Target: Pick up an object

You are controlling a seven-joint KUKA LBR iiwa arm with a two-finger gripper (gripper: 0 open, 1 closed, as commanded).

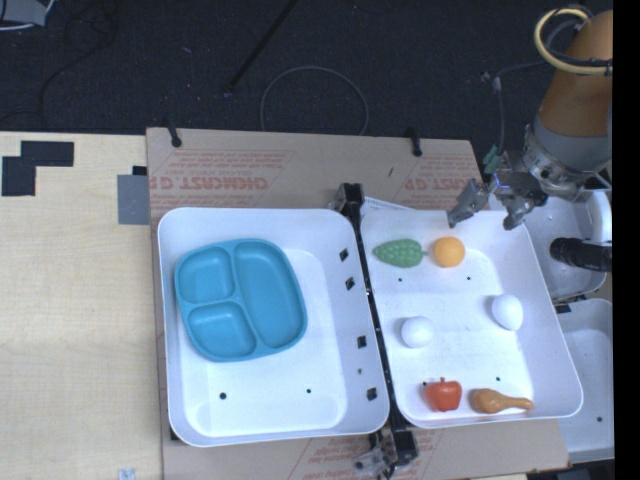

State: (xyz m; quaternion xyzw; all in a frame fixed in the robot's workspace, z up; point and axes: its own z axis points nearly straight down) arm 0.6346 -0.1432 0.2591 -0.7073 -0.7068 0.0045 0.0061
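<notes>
On the counter (80, 298), the left bin (250, 418) carried a blue divided plate (240, 298), with bare floor along its near and right sides. The right bin (540, 298) held six small things, well apart: a green leafy piece (399, 253) just beside an orange ball (449, 252), two white eggs (416, 331) (507, 312), a red tomato (444, 395) and a tan drumstick (498, 401) near the front rim. The middle floor lay open. Above the far right corner hung the claw (496, 204), fingers spread, gripping nothing. The arm (575, 88) was cut off at the frame's edge.
</notes>
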